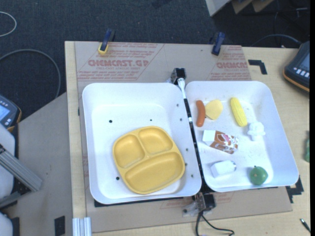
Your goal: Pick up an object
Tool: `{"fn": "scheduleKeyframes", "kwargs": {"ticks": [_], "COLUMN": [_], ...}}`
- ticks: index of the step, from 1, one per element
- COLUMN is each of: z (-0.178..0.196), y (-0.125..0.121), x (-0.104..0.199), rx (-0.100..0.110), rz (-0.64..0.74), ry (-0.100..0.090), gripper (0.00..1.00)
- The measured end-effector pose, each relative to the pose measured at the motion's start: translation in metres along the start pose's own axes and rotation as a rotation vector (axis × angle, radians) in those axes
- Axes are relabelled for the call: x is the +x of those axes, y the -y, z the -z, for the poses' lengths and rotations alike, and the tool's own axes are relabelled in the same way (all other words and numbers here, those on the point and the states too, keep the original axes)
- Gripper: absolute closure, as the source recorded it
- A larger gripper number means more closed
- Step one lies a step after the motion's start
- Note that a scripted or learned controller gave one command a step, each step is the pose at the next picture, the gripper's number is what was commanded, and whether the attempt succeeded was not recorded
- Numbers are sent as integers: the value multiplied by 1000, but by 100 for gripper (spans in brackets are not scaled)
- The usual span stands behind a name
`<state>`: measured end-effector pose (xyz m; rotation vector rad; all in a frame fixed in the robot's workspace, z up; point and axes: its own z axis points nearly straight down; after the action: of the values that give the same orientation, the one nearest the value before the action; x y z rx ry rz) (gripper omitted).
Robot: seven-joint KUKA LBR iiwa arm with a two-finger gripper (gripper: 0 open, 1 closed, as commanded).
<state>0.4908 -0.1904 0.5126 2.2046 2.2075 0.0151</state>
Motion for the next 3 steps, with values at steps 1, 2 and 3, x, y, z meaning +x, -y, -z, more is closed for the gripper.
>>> {"fn": "scheduleKeyframes", "kwargs": {"ticks": [1,2,3], "z": [1,-94,-195], "y": [-1,15,1], "x": [1,18,80], "rx": [14,32,32], "rz": [1,-2,5], "ry": [-4,-12,-13], "gripper": [100,100,100]}}
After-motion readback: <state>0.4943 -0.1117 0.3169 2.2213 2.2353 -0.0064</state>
